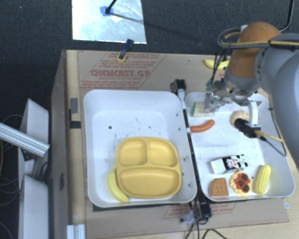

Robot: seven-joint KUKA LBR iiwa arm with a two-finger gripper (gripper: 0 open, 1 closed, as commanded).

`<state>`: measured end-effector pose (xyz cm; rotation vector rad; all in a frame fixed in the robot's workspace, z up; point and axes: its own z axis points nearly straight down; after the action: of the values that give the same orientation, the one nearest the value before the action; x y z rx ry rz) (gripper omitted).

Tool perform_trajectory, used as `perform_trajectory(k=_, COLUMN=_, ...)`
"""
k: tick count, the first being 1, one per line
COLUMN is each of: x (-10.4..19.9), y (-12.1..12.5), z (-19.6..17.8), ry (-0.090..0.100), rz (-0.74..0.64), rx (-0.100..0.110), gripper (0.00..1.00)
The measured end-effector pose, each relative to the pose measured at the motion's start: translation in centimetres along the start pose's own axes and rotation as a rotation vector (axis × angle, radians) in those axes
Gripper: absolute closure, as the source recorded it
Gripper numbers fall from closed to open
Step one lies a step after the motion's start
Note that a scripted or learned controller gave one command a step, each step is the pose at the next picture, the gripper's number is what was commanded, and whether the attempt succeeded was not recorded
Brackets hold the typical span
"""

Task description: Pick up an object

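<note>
My gripper (212,99) hangs low over the back left corner of the right bin (284,180). Just below and left of it lies a small green-and-white checked piece (200,110), close to the gripper; whether they touch I cannot tell. An orange sausage (202,126) lies a little nearer the front. A pale round bun (237,117) sits to the gripper's right, partly hidden by the wrist. Along the front of this bin are a black-and-white carton (229,163), a brown cracker (219,186), a pizza slice (240,181) and a corn cob (262,179).
The left bin (97,133) holds a yellow divided plate (148,166) with a banana (115,185) against its front left edge. A black clip (179,87) sits on the rims between the two bins. The grey arm crosses the right bin's back right corner.
</note>
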<state>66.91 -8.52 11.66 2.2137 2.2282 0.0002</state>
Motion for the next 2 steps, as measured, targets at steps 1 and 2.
perform_trajectory(k=1, x=0.0, y=0.1, z=-1.1, ry=0.000, rz=-0.001, rx=-0.003, gripper=1.00)
perform_trajectory(k=2, x=0.0, y=0.2, z=-2.2, ry=0.001, rz=-0.003, rx=-0.006, gripper=1.00)
